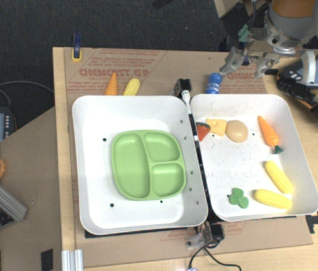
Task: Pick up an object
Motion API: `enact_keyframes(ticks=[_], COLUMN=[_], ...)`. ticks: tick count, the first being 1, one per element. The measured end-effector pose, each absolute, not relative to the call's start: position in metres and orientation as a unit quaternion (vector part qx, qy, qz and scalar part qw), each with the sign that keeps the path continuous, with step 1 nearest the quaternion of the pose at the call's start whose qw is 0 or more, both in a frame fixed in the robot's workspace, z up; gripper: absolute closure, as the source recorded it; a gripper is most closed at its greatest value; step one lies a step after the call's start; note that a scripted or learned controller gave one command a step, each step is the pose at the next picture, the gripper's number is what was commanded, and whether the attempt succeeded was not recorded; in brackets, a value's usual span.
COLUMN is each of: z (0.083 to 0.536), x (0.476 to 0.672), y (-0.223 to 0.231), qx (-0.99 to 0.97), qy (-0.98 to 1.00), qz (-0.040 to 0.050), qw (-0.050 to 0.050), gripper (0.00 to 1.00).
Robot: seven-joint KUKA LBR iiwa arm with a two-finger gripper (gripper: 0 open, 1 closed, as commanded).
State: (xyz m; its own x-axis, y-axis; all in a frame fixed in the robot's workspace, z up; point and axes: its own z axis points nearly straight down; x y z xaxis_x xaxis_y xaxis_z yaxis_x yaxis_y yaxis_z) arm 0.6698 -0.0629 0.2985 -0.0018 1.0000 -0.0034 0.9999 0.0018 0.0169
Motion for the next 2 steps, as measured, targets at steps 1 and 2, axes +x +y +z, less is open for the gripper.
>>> enact_keyframes(ticks=[1, 2], z=[0.250, 0.180], x=[0.571, 0.500], y=[-0.022, -0.002], qx=[0.707, 0.707], qy=[0.708, 0.707], qz=[-0.0023, -0.0042], qw=[-0.004, -0.006], gripper=[0.00, 0.00])
